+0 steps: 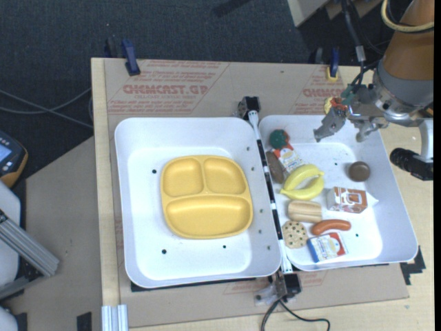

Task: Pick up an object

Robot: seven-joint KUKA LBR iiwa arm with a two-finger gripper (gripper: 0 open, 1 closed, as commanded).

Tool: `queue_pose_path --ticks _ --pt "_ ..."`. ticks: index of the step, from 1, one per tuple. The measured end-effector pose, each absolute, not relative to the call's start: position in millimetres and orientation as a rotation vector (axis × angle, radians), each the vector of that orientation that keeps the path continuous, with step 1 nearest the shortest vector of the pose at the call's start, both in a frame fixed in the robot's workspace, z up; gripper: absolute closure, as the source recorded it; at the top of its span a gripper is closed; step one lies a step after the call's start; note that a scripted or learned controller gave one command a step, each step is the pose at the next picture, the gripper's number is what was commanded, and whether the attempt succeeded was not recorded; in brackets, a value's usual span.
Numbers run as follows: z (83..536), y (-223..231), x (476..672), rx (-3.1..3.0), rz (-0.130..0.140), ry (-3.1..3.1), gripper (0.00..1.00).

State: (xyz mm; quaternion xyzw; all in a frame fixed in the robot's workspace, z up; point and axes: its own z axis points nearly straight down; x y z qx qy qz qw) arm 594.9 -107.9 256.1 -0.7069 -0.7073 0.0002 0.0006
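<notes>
The right bin (396, 205) on the counter holds small toy foods, likely light, stiff and smooth: a banana (303, 181) mid-bin, a hot dog bun (304, 209), a sausage (331, 226). The end effector (346, 127) hangs spread wide and holding nothing over the bin's far edge. The banana's curved middle looks like the easiest place to pinch.
</notes>
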Motion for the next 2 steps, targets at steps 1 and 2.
queue_pose_path --ticks 1,2 --pt "81.8 -105.6 598.0 -2.221 -0.002 -2.216 0.0" --pt "84.3 -100.2 554.6 -2.219 0.004 -2.216 0.0"
